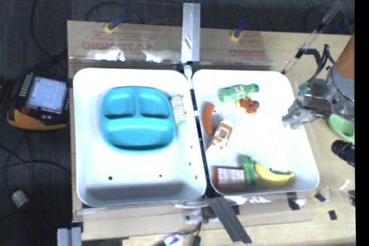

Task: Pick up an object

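Observation:
My gripper [294, 119] hangs over the right rim of the right bin [271, 141], with nothing visible in it. In that bin lie a green bottle [237, 91], a small orange-red toy [249, 104], an orange carrot [208, 117] by the left wall, a small orange-and-white box [221, 133], a banana [273, 175] near the front, a green piece [249, 169] beside it, and a brown-red can [229, 178] lying on its side.
The left bin [92, 181] holds a blue divided plate [138, 118] and a small patterned item [178, 109] at its right wall. A metal post [191, 31] stands behind the bins. A green object [346, 127] sits on the bench at far right.

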Controlling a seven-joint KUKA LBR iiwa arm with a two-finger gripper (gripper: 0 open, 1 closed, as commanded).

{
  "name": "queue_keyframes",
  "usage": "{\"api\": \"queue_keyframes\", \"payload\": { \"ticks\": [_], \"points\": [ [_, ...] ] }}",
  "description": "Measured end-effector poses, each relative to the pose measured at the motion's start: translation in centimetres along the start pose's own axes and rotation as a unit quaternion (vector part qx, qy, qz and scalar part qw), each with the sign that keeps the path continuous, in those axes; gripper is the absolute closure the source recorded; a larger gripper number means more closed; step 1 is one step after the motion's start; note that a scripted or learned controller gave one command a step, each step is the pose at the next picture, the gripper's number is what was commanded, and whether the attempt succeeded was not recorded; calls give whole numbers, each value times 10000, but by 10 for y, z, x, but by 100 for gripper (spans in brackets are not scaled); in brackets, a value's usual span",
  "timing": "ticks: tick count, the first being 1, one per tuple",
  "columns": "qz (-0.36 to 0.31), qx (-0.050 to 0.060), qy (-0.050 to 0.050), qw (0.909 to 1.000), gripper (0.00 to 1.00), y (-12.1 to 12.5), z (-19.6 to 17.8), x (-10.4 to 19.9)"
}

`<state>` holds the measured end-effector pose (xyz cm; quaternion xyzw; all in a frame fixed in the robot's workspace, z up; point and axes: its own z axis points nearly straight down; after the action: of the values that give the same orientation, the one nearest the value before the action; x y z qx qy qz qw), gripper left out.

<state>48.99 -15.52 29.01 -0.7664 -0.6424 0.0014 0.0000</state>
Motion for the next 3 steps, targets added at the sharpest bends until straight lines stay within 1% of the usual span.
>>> {"api": "queue_keyframes", "payload": {
  "ticks": [1,2,3],
  "points": [
    [966,21,8,9953,100,15,24,68],
    [967,20,9,9953,0,15,24,68],
    [2022,23,4,9793,0,-20,96,75]
  ]
}}
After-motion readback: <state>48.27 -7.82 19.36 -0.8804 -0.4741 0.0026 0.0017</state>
